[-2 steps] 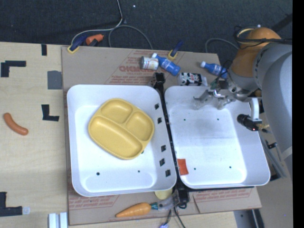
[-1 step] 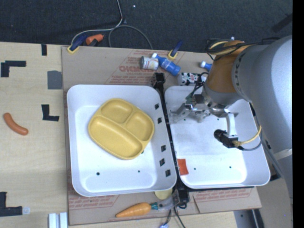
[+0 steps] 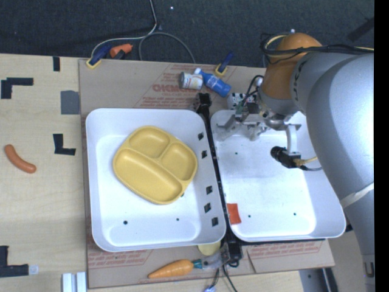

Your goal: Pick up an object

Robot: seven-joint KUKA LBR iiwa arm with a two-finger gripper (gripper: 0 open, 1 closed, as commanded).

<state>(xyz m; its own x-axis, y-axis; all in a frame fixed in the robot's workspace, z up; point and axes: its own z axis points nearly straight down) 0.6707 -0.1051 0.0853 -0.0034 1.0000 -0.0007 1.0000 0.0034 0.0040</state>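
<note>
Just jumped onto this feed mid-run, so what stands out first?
A yellow divided plate lies in the left bin. The grey arm with its orange band fills the right side, its gripper over the right bin's far end. A carrot lies in front of the bins.

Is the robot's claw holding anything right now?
It cannot be told: the gripper sits over the right bin, and no object shows in it.

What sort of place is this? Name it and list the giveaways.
Most likely a robotics lab test bench: a grey arm reaches over two white bins, a yellow divided toy plate lies in the left one, and a toy carrot and sausage lie outside them.
</note>
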